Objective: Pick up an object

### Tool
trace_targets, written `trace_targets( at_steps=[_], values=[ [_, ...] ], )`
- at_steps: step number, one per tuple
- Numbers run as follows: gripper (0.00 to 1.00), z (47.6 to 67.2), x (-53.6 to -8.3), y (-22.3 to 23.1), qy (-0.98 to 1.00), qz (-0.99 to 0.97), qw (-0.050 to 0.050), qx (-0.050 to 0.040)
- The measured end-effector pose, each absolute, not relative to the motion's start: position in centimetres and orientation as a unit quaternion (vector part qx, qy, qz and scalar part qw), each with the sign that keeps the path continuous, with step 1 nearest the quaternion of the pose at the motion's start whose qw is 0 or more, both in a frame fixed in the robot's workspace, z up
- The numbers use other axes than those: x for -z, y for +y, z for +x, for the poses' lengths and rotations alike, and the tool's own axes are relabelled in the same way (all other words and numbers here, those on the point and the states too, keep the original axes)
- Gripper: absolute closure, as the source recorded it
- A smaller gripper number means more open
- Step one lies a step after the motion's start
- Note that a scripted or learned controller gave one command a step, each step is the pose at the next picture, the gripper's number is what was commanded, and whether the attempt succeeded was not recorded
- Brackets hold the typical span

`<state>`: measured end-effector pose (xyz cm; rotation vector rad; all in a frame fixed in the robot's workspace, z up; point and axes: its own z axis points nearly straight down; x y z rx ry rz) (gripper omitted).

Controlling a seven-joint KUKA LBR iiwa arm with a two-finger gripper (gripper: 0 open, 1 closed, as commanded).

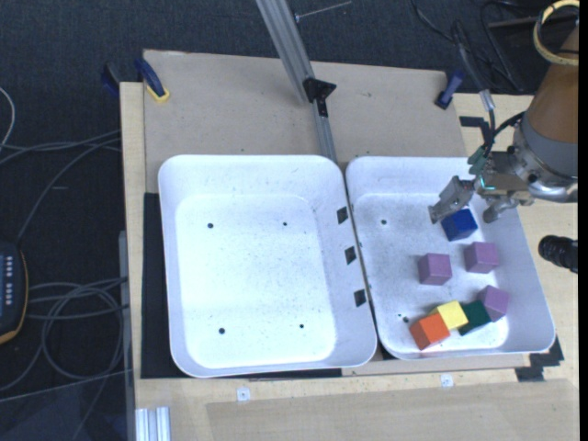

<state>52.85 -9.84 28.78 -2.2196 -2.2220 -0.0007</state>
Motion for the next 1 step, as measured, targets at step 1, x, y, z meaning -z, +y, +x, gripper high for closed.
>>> trace_targets(
  at_steps=[1],
  values=[
    [0.0,52.86,-28.78,-9.85,-0.707,-0.707,0.0,0.0005]
  ],
)
